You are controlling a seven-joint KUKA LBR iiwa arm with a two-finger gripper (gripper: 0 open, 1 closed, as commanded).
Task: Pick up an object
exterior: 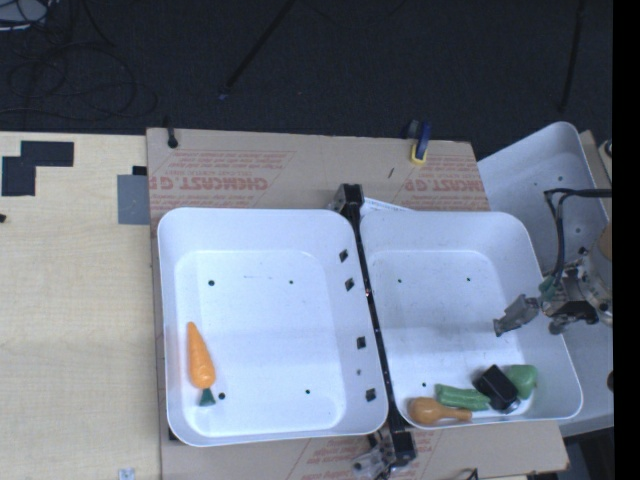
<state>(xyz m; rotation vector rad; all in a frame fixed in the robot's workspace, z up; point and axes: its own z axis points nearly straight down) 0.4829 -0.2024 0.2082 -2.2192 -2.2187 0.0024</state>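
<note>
Objects worth picking lie in both bins: an orange toy carrot (pixel 200 357) rests alone near the left wall of the left bin (pixel 250 230), toward its front corner, while a small cluster sits along the front edge of the right bin (pixel 440 230) — a green piece (pixel 461 398), a black block (pixel 497 387) lying partly across the green, and a yellow-orange pear-shaped piece (pixel 436 411) just beside them. The gripper (pixel 518 315) hangs over the right bin's right side, apart from the cluster, with nothing between its fingers; whether they are spread or pressed together cannot be told here. The cluster looks like the nearer target, though its pieces touch and crowd the bin wall — a clean grasp there seems awkward.
</note>
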